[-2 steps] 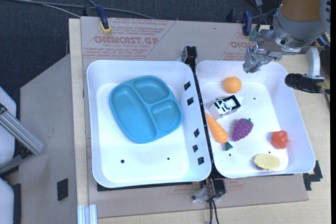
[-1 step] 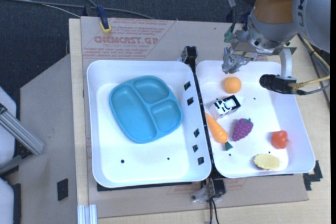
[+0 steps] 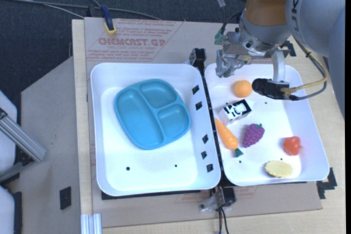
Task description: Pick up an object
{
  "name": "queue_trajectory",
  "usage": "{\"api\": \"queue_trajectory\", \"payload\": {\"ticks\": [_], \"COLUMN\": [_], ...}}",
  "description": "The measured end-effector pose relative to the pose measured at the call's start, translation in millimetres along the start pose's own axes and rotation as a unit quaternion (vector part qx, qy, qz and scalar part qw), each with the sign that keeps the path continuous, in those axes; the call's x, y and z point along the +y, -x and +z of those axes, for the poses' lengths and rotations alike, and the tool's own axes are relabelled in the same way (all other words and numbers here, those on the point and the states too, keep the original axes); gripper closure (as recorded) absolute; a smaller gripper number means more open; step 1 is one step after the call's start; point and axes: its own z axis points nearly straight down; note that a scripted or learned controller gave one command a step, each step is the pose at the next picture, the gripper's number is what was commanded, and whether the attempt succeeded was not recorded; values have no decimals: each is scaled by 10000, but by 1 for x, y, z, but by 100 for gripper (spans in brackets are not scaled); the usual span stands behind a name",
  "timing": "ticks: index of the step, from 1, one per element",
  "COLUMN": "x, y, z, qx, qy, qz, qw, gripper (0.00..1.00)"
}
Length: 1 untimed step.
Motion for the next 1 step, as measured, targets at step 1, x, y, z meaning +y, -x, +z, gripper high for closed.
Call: {"api": "queue_trajectory", "payload": {"ticks": [1], "x": [5], "y": [-47], "z": [-3], "qx": [-3], "qy": [20], "qz": [-3], "qw": [10000], "gripper": [100]}}
